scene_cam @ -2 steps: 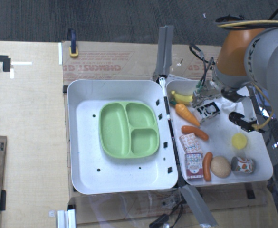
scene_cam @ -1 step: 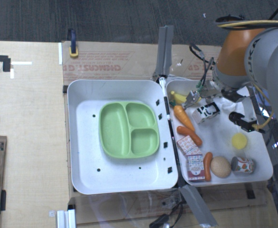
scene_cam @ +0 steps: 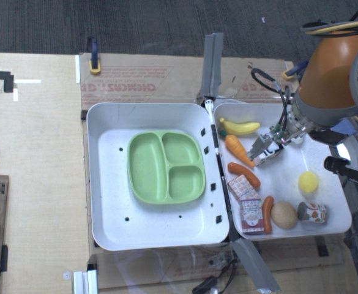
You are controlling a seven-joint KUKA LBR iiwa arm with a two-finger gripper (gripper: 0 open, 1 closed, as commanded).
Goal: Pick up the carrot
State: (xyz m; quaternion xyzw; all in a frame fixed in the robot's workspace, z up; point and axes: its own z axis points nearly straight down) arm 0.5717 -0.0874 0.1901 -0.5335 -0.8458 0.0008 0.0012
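A: Where is the claw relative to the carrot?

B: Just beside it, on the side away from the green plate, low over the right bin. Its fingers stand slightly apart with nothing between them; whether a tip touches the carrot I cannot tell.

A: And the carrot itself?

B: It lies slantwise near the divider between the bins, just below the banana and just above a sausage.

A: What crowds it?

B: The bin's wall on the plate side is close. Beyond the sausage sit two small cartons. The lemon, the egg and a small can lie well apart from the carrot.

A: Any open floor?

B: A bare white patch between the claw and the lemon.
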